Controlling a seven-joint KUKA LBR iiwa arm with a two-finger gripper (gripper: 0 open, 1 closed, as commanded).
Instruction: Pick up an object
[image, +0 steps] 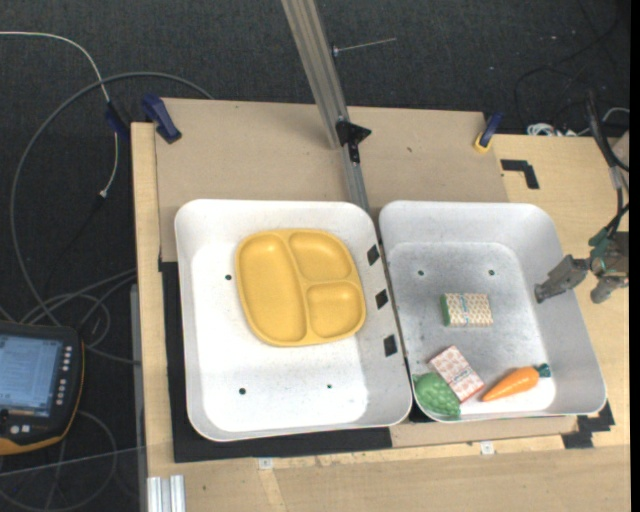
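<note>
White bins: two shallow bins sit side by side on the bench (260, 130); the left bin (200, 330) holds a yellow divided plate (298, 286), the right bin (560, 240) holds the loose objects.
End effector: the end effector (583, 278) shows at the right bin's right rim, at the frame edge; whether it is open or closed cannot be told, and nothing is seen held in it.
Candidate objects: a speckled sponge-like block (467, 309) lies alone near the bin's middle; a red-patterned packet (456, 371), a green vegetable (436, 395) and an orange carrot (511, 384) crowd the near edge.
Task stage: judged as not yet begun, since every object rests on the bin floor well apart from the end effector.
Risk, clutter: the packet touches the green vegetable, so a descent there could catch two things or push one aside.
Risk, wall: the carrot and vegetable lie against the sloped near wall, which could block one side of a grasp or let a rounded shape roll free.
Risk, flatness: the packet looks thin and may slip out.
Safer choice: the lone block, having bare floor all round.
</note>
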